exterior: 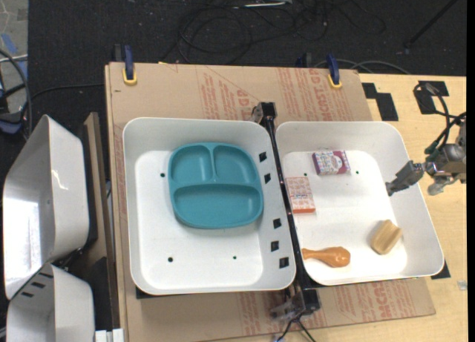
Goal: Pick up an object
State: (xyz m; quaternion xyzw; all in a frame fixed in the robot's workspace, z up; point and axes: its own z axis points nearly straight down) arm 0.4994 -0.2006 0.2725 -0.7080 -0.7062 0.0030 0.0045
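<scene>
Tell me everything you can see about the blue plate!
The blue plate is a teal tray with rounded corners that looks like smooth plastic. Raised ridges split it into three sections: two smaller ones at the far side and one big one nearer the camera. All three look bare. It lies flat, right side up, on the floor of the left bin, a little toward the far side. It touches the bin floor and nothing else.

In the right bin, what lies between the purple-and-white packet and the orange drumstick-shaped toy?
Camera view: the small red-and-white card lies between the purple-and-white packet and the orange drumstick-shaped toy, near the divider; otherwise bare white floor.
</scene>
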